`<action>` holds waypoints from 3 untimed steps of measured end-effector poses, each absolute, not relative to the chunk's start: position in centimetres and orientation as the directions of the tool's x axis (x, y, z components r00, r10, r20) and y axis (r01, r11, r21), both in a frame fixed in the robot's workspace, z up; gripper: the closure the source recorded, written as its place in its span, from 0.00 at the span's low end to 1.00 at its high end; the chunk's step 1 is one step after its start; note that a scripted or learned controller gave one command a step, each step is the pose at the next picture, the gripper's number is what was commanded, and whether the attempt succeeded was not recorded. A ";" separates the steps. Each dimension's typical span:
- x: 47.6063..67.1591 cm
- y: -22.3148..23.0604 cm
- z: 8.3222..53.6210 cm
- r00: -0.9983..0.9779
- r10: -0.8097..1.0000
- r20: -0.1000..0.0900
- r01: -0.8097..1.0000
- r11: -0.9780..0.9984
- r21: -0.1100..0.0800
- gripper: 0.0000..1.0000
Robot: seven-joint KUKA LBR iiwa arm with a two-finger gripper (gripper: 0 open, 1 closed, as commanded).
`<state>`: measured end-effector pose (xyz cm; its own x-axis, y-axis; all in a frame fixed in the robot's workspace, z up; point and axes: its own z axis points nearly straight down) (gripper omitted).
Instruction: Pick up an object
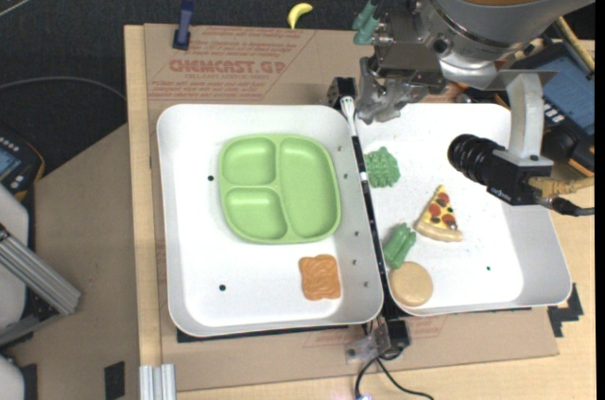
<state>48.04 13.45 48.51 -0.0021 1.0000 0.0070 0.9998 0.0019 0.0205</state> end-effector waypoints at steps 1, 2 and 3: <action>47.8 12.2 37.6 0.003 1.000 -0.004 1.000 -0.003 -0.011 1.00; 48.0 12.3 39.2 -0.001 1.000 0.000 1.000 0.001 0.002 1.00; 48.0 9.0 40.8 0.003 1.000 0.000 1.000 -0.003 0.005 1.00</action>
